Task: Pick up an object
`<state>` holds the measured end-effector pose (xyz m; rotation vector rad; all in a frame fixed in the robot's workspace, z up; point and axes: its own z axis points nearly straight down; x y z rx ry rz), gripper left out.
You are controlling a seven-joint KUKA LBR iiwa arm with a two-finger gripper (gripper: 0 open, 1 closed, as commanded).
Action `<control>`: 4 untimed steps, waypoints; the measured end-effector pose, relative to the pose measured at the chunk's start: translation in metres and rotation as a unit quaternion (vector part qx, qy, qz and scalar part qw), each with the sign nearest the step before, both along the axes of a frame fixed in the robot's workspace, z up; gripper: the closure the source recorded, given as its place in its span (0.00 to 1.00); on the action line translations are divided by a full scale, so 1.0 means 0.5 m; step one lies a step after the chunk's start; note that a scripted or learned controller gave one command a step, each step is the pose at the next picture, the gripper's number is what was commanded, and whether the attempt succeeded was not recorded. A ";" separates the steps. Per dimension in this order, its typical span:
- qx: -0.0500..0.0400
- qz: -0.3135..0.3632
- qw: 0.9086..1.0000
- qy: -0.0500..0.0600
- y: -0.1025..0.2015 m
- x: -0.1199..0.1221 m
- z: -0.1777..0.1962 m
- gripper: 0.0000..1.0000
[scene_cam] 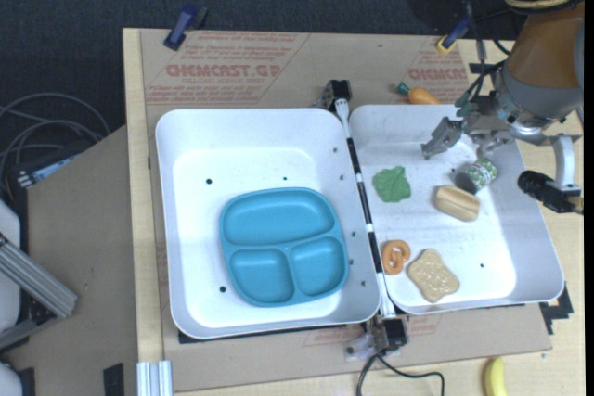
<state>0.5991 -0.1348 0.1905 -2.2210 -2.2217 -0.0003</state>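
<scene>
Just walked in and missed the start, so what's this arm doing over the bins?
The arm's pincer is over the far part of the right bin, next to a small green-patterned object. The bin also holds a green leaf, a bread roll, a pretzel and a cracker. A blue divided tray sits in the left bin.

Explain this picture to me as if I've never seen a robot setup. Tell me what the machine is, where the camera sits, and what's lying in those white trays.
This is one photo from a fixed camera above a bench, looking down at a slant. The machine is a robot arm, grey and orange, reaching in from the right. Its claw hangs over the far part of the right bin; I see nothing between its fingers. That bin holds small food-like toys: a green leafy piece, a tan bread roll, a small pretzel, a speckled cracker and a small shiny green object beside the claw. The left bin holds a blue divided plate. The arm is meant to pick something up.
</scene>
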 end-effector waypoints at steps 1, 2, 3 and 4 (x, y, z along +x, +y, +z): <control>0.000 0.000 1.000 -0.001 -0.109 -0.026 -0.177 0.00; 0.001 0.000 1.000 0.001 -0.028 -0.077 -0.213 0.00; 0.000 0.000 1.000 0.000 -0.029 -0.076 -0.192 1.00; 0.001 0.002 1.000 -0.002 0.151 -0.109 -0.010 1.00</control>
